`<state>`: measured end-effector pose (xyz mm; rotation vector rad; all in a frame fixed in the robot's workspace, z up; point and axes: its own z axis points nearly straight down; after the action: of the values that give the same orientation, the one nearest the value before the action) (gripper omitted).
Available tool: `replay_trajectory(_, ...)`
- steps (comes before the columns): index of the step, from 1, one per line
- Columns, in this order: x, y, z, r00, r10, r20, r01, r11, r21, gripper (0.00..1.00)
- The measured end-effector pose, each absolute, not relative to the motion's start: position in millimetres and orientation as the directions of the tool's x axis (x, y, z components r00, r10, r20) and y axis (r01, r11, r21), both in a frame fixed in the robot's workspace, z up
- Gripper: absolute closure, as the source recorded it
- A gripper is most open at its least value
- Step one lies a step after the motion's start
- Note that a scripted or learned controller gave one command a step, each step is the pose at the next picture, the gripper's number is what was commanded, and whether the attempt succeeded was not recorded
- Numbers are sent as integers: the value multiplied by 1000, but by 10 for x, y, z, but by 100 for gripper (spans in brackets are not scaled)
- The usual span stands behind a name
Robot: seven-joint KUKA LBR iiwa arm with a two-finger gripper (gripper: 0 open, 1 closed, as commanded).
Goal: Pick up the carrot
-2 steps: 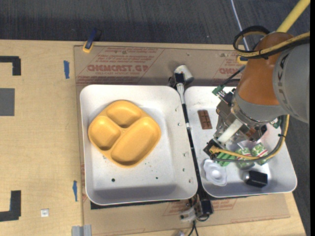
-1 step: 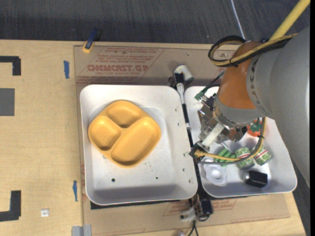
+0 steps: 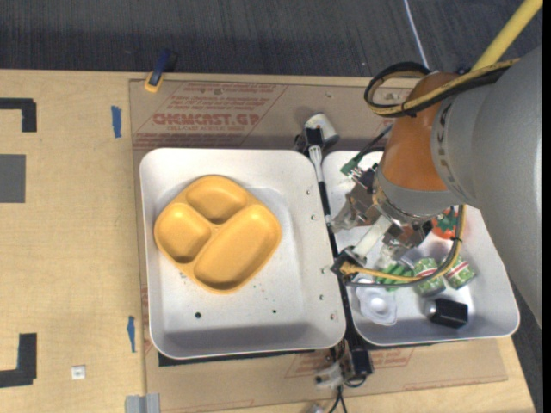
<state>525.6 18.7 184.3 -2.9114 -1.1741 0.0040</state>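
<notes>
On the left, a yellow sectioned dish (image 3: 219, 231) is seen in the left bin (image 3: 164, 317). In the right bin (image 3: 495, 312) are a black block (image 3: 449, 312), green-wrapped items (image 3: 443, 271) and a white cup (image 3: 377, 304). The tool (image 3: 379, 231) is lowered here; its opening cannot be told. An orange sliver beside the arm, possibly the carrot (image 3: 446, 224), is judged not yet lifted.

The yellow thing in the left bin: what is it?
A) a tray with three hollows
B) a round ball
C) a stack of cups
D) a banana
A: the yellow tray lies flat in the left bin and shows three shallow hollows.
</notes>
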Motion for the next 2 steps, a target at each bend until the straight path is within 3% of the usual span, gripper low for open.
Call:
replay_trajectory(1, 4826, 561, 1842, 607, 795, -2, 795, -607, -5, 0)
replay_trajectory(2, 5472, 1167, 1436, 682, 731, -1, 731, -682, -3, 0)
